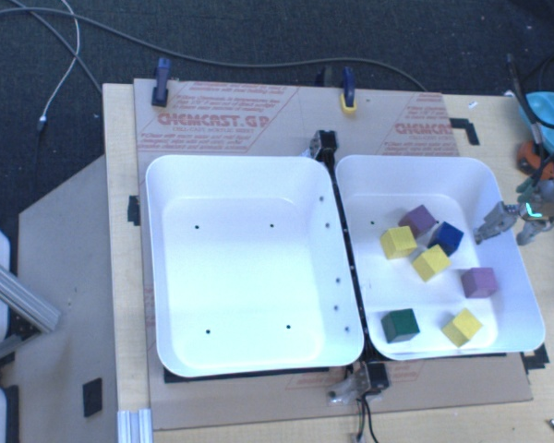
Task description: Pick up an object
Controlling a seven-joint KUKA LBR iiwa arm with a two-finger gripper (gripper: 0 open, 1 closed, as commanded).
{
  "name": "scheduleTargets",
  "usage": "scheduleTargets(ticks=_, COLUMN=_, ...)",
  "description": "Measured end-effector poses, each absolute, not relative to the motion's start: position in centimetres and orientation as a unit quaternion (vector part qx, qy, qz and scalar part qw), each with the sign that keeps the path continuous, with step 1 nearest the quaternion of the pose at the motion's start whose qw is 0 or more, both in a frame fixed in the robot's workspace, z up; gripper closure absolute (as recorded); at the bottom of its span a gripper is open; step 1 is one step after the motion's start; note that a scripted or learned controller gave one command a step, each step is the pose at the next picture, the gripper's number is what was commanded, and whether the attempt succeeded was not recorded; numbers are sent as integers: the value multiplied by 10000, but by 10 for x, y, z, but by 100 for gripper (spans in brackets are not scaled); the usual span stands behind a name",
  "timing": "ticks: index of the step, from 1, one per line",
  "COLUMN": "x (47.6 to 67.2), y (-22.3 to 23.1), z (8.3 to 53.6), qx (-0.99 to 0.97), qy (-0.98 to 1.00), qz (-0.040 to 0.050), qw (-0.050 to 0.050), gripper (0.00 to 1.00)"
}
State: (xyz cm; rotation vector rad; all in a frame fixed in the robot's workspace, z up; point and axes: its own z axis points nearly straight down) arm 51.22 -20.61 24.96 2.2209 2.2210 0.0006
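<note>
Two shallow white bins are seen side by side on a board. The left bin (171,275) takes up the middle of the frame and the right bin (508,335) the right part; their inner rims meet along a line running down the centre.

The gripper (511,221) is seen at the right edge of the frame, over the right bin's right rim. Its two fingers are spread apart, and nothing is seen between them.

All the blocks lie in the right bin. A purple block (418,219), a blue block (449,237) and two yellow blocks (398,241) (431,262) are crowded together in the upper middle, touching or just beside one another. A second purple block (479,281) lies apart, near the right wall. A green block (400,325) and a third yellow block (463,326) sit near the lower rim, well apart from each other.

Open floor is left along the right bin's upper wall and its left side. The blue block is the block nearest the gripper, with bare floor between them.
</note>
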Motion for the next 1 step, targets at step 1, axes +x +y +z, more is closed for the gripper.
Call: scheduleTargets(ticks=1, x=512, y=-206, z=249, qx=7071, qy=7071, qz=1, qw=3, gripper=0)
